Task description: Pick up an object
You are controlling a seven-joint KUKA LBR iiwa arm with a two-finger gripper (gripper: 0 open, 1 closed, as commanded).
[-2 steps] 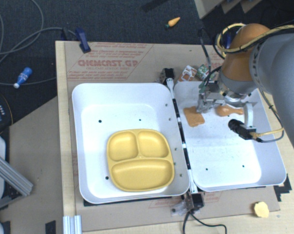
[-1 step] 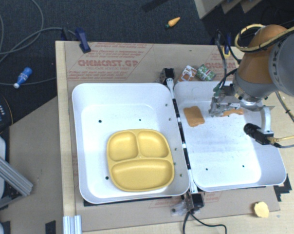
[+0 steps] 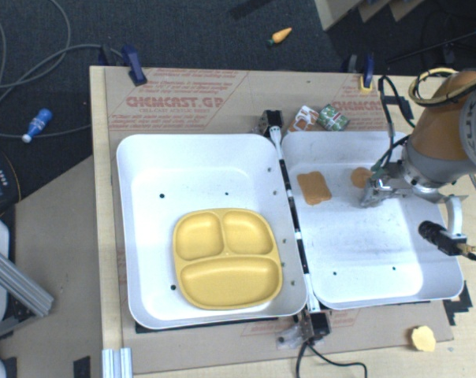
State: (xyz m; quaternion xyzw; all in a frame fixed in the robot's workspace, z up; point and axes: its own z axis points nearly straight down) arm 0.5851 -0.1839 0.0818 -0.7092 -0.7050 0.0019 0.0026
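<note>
In the right bin [image 3: 356, 274], a flat brown toast-like piece [image 3: 313, 187] lies near the left wall. A small round orange-brown piece [image 3: 358, 177] lies to its right, partly hidden by the gripper. My gripper [image 3: 373, 192] hangs low over the bin's upper right part, touching or just beside the round piece and well to the right of the toast piece. The grey arm with its orange band [image 3: 443, 132] reaches in from the right. A yellow divided plate [image 3: 226, 258] lies in the left bin [image 3: 143, 172].
A green and a white-red packet [image 3: 321, 118] lie on the bench behind the right bin. A yellow chunk [image 3: 422, 338] sits on the bench at the front right. A black part [image 3: 441, 238] juts over the right bin's right side. Blue clamps [image 3: 133, 65] hold the board's far corners.
</note>
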